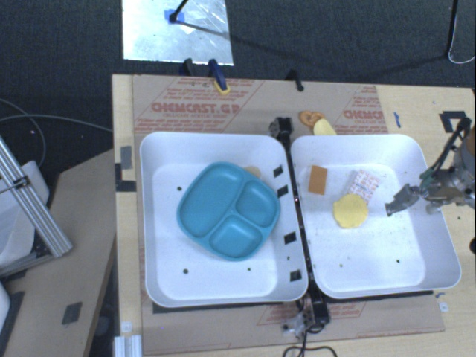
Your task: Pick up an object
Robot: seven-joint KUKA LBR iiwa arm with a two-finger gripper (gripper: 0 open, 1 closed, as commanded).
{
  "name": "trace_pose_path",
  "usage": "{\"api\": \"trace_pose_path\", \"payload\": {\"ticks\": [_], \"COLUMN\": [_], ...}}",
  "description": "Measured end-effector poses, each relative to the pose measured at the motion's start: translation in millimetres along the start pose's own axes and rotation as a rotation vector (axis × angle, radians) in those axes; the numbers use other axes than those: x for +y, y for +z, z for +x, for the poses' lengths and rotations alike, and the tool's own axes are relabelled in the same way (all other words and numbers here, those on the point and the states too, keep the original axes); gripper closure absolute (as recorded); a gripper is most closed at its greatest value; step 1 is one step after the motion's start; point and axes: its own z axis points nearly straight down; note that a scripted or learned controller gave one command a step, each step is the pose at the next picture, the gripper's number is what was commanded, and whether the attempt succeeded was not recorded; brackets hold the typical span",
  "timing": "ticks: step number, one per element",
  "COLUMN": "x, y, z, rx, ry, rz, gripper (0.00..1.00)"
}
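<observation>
Camera view: gripper (394, 206) hovers over the right bin (439, 274), near a yellow disc (350, 211); whether it is spread or pinched, I cannot tell.

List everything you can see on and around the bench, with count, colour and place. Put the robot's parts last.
White bins: 2, white, side by side on the bench.
Divided plate: 1, blue, in the left bin.
Orange block: 1, orange-brown, in the right bin, near its left wall.
Yellow round piece: 1, yellow, middle of the right bin.
Patterned packet: 1, white with pink marks, right bin, just above the yellow piece.
Small items: 2, orange and yellow, on the cardboard behind the bins.
Cardboard sheet: 1, brown with red print, under the bins.
Silver sheet: 1, shiny grey, on the dark floor behind the bench.
Claw: 1, grey, over the right bin's right side, nothing visibly between its fingers.
</observation>
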Motion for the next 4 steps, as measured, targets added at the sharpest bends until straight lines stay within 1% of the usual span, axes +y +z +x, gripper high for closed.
{"api": "trace_pose_path", "payload": {"ticks": [1, 2, 3, 4], "x": [-15.0, -10.5, -12.8, -11.2], "y": [145.7, 157.4, 121.9, 157.9], "z": [-22.5, -32.5, -35.1, -35.9], "rx": [0.002, 0.006, -0.001, -0.003], "ry": [0.004, -0.001, 0.000, 0.002], "rz": [0.006, -0.003, -0.002, -0.006], "gripper": [0.00, 0.00, 0.00, 0.00]}}
